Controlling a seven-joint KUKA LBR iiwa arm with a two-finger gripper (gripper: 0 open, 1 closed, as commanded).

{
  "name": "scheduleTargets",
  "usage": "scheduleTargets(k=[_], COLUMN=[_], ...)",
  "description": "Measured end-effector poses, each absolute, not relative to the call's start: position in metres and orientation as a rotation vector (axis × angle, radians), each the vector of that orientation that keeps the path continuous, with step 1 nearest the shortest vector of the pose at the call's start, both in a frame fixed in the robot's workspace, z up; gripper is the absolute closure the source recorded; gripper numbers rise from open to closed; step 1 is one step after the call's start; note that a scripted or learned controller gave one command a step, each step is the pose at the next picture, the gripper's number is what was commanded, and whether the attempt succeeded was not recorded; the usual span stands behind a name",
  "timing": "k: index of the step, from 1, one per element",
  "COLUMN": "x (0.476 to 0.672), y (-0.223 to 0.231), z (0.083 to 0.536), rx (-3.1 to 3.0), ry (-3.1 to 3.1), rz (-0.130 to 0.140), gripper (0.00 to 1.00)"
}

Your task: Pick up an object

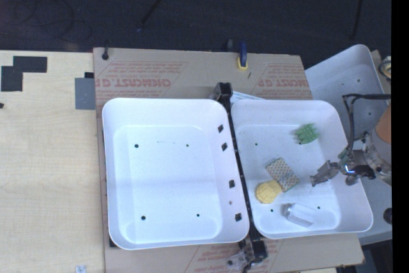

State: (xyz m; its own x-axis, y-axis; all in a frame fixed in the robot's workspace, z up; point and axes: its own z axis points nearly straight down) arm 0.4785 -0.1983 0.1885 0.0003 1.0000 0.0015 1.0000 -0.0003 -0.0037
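Gripper (327, 174): reaches in over the right edge of the right bin (348, 217), about halfway along that edge, its dark fingers pointing left and a little toward the near edge; whether they stand wide or narrow I cannot tell, and nothing shows between them.
Likely target: no object is singled out by the task; four lie in the right bin, all to the left of the gripper.
Grey patterned piece (282, 173): closest in line with the fingers, just left of them near the bin's middle; a flat rectangle with a fine chequered surface, its long axis running slantwise from the far left to the near right.
Yellow object (268, 192): touching or just beside the near-left end of the grey piece; round, with a waffled texture, and slightly further from the gripper.
Pale object (298, 213): near the near edge of the bin, below and left of the gripper; whitish against the white floor, elongated, hard to make out.
Green object (307, 133): toward the far edge, well apart from the others; small, knobbly, bright green.
Deciding relation: judged from this, the grey piece is the shortest reach, a short move leftward; closing across its narrow width rather than along its slanted length would seem to suit it.
Left bin (115, 137): well apart from the gripper.
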Motion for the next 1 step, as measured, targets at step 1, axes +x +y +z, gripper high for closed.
scheduleTargets(k=[1], x=[0.5118], y=[-0.1234], z=[0.1020], rx=[-2.212], ry=[-2.224], rz=[-0.002], gripper=[0.00])
